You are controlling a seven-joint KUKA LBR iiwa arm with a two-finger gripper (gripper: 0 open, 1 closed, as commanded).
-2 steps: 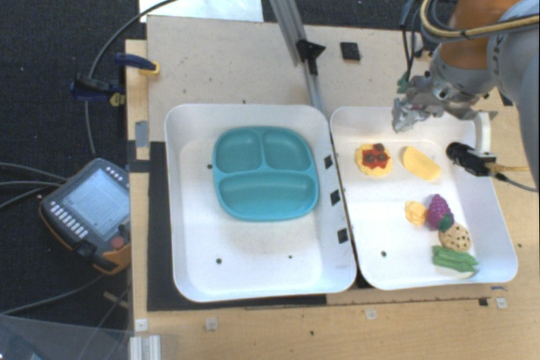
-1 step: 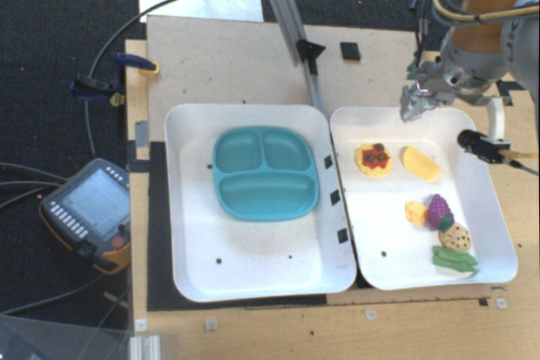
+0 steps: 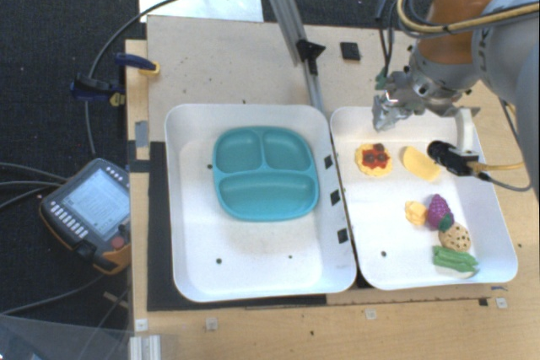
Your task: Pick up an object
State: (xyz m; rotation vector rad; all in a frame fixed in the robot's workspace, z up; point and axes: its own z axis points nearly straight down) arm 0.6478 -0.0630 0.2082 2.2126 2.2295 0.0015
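Looking down, I see two white bins side by side. My left bin [image 3: 190,265] holds a teal divided plate [image 3: 265,173] near its far edge. My right bin [image 3: 498,261] holds a small pizza [image 3: 375,158], a yellow piece [image 3: 419,163], purple grapes [image 3: 438,210], a cookie [image 3: 456,239] and a green piece [image 3: 456,260]. My gripper [image 3: 386,115] hovers at its far-left corner; I cannot tell its grip.

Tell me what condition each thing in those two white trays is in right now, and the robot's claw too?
gripper: above the right bin's far edge, nothing seen in it.
teal plate: flat in the left bin, right way up, compartments bare.
toy pizza: flat, loose.
yellow piece: lying loose beside the pizza.
purple grapes: lying against a small yellow toy.
cookie: resting by the green vegetable.
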